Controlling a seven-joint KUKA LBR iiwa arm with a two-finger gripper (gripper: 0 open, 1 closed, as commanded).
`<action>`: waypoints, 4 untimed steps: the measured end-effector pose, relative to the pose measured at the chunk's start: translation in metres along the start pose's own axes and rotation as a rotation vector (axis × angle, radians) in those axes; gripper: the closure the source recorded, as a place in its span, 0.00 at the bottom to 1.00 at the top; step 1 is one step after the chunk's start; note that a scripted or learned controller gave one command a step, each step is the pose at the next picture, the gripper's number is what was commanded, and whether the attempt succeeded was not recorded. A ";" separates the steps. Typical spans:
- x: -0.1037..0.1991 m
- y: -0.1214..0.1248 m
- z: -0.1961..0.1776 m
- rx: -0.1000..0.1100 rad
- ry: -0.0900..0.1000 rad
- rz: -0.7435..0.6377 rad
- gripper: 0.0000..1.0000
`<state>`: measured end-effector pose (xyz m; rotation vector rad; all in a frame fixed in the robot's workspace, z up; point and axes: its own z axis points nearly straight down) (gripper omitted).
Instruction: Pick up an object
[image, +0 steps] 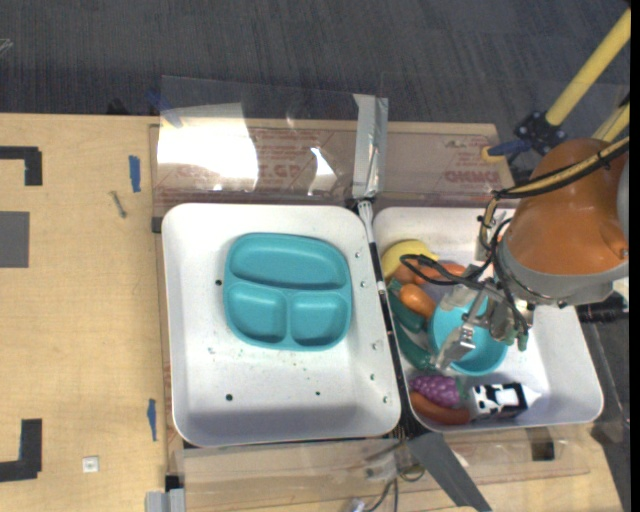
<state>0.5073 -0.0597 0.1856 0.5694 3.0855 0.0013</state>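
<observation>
My gripper hangs low over the right bin, at about four o'clock in the camera view, with my orange band and grey wrist above it toward three o'clock. Cables and metal parts crowd the tip, so I cannot tell how my gripper is set, and I see nothing clearly caught in it.

Right under the tip sits a teal bowl, near the middle of the right bin. At eleven o'clock from the bowl, against the bin's far left corner, lies a yellow fruit. Just beside it toward the bowl are orange pieces, touching a green rim that runs along the bin's left wall. At seven o'clock from the bowl, in the near left corner, a purple grape bunch rests on a red piece. Just beside these, at six o'clock from the bowl, lies a black-and-white toy.

The left bin fills the middle of the view, touching the right bin along one edge. A teal divided plate lies flat in it, slightly toward the far side, with three compartments. Dark specks dot the bin floor around it.

Both bins sit on the wooden tabletop, with clear sheeting standing at twelve o'clock behind the left bin.
</observation>
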 end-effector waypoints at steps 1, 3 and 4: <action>-0.062 -0.012 0.002 0.000 -0.003 0.216 0.00; -0.147 0.003 0.072 -0.001 -0.007 -0.064 0.00; -0.176 -0.061 -0.003 0.001 -0.013 -0.026 0.00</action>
